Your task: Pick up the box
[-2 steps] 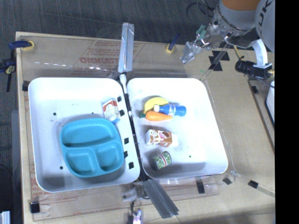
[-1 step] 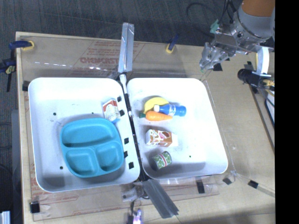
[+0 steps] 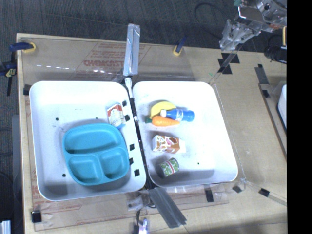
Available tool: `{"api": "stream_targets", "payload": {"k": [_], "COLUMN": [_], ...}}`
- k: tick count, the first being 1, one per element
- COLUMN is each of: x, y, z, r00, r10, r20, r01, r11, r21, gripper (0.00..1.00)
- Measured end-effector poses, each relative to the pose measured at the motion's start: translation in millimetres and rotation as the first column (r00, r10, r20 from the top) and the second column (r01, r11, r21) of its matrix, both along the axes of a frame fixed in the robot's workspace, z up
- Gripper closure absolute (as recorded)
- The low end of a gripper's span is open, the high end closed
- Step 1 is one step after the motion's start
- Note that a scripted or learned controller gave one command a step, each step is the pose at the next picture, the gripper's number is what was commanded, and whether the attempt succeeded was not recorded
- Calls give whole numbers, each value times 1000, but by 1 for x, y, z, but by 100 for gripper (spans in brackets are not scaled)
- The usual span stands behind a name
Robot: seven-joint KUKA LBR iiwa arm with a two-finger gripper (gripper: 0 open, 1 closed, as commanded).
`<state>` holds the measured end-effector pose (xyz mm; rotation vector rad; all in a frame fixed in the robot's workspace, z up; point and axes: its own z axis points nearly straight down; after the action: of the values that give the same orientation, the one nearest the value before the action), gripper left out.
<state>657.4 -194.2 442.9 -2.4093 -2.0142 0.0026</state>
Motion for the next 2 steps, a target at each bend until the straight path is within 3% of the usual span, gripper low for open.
{"api": "stream_targets", "payload": {"k": [1,2], "x": [-1,-20], "y": [1,-7], "z": [-1,-3], "r00": [900,531], "r10": [-437,-847], "r20": [-1,-6], "r01": [437,847], "r11": [900,531], "r21": [-1,-6], "gripper": [100,100]}}
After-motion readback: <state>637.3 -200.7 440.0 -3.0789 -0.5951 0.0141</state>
